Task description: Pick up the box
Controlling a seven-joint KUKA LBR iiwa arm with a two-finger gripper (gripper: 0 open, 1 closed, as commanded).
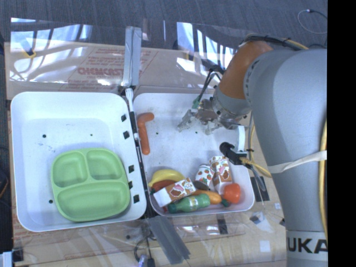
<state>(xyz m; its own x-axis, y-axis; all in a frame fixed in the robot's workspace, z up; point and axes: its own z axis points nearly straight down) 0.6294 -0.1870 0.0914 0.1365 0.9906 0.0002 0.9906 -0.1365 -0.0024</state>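
Fills the right side of the view: grey KUKA arm (295, 143) with orange band, reaching in over the right bin (167, 107). Hangs above that bin's upper middle: gripper (196, 122), fingers spread, pinching nothing, well apart from the pile below.

Sits in the left bin (33, 115): green divided plate (90, 184), toward the near edge. Lies along the right bin's left wall: orange-red sausage (144, 131), alone.

Crowds the right bin's near edge: white-and-red box (174, 191), tilted, touching a yellow banana (165, 177) behind and a green bottle (192, 203) in front. Stands just beside, to the right: two patterned cartons (217, 173), then a red tomato (232, 193) and an orange carrot (212, 197).

Hard to read: print on the box and cartons. Partly hidden by the arm: right bin's right wall.

Underneath: brown cardboard (100, 65) with red lettering, clear plastic sheeting, dark grey carpet (139, 1) beyond.
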